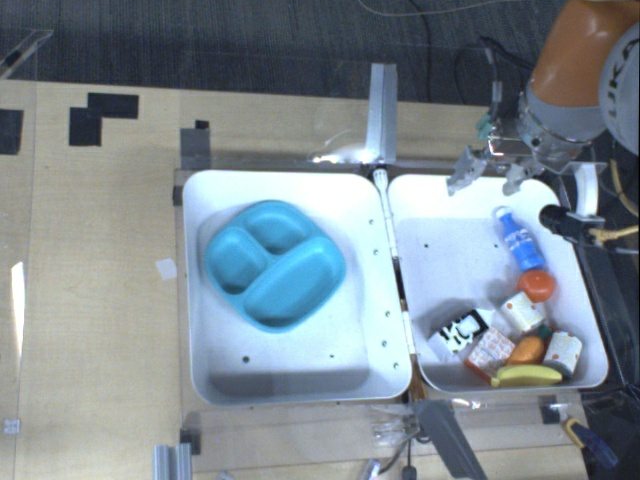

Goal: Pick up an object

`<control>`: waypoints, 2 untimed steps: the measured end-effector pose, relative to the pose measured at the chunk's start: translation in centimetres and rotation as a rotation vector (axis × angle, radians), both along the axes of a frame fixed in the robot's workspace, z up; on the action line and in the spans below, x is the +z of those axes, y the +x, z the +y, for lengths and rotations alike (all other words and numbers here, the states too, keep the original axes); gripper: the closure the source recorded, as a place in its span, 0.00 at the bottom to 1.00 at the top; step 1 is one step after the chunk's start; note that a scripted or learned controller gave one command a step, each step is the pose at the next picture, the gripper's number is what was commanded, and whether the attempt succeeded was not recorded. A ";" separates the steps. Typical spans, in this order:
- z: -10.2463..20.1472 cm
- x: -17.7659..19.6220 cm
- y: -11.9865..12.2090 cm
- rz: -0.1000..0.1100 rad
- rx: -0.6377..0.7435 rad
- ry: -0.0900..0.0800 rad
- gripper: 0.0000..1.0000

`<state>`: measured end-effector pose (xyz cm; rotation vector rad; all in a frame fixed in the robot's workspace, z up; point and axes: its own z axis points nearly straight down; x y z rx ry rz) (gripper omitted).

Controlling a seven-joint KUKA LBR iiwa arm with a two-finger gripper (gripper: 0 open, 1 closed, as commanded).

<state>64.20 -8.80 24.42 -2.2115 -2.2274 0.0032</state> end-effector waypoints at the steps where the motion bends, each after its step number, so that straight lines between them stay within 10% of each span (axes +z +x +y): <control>1: -6.5 -7.1 1.3 0.000 -0.109 0.000 0.00; 2: -10.1 -15.2 1.4 -0.005 -0.010 -0.001 0.00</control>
